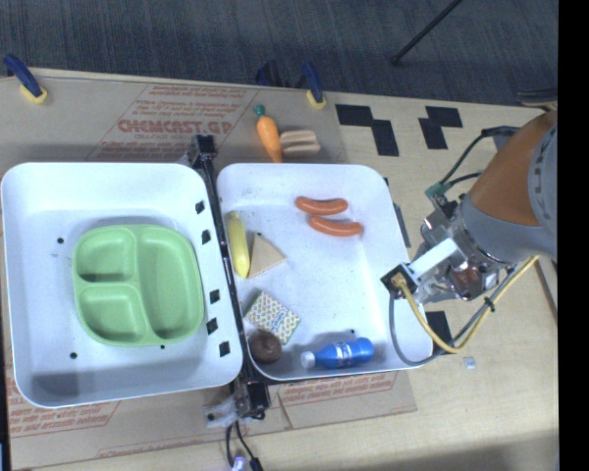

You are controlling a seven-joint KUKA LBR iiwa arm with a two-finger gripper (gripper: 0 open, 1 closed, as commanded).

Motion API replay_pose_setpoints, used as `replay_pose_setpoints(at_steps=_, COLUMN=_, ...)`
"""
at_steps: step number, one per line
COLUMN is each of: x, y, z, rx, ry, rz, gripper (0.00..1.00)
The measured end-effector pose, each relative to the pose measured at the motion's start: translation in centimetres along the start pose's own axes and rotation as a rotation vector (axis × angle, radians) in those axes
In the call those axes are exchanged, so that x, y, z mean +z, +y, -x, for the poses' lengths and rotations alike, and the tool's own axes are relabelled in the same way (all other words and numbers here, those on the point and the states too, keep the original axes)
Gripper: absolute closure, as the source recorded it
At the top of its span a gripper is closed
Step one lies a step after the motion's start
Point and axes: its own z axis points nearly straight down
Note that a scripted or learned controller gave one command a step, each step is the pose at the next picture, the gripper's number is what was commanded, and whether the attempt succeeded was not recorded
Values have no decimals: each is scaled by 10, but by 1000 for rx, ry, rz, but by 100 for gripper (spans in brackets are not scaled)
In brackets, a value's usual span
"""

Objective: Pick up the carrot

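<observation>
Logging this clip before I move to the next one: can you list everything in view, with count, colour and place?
carrot: 1, orange with green top, on the bench beyond the right bin, outside it
sandwich-like toy: 1, tan, beside the carrot
white bins: 2, side by side
divided plate: 1, green, in the left bin
sausages: 2, orange-red, far part of the right bin
banana: 1, yellow, right bin by its left wall
wedge: 1, tan, next to the banana
patterned square: 1, pale, right bin
round brown item: 1, near corner
bottle: 1, blue, lying down at the near wall
clamps: blue, along the far edge
arm: 1, grey and orange, right
pincer: 1, over the right bin's right rim
</observation>
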Motion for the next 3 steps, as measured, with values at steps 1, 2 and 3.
replay_pose_setpoints(at_steps=1, x=-126, y=-1, z=3, rx=-307, ry=2, rz=5, gripper=100)
replay_pose_setpoints(at_steps=2, x=-94, y=-2, z=2, rx=-66, ry=1, rz=1, gripper=100)
replay_pose_setpoints(at_steps=3, x=-50, y=-1, z=2, rx=123, ry=1, rz=1, gripper=100)
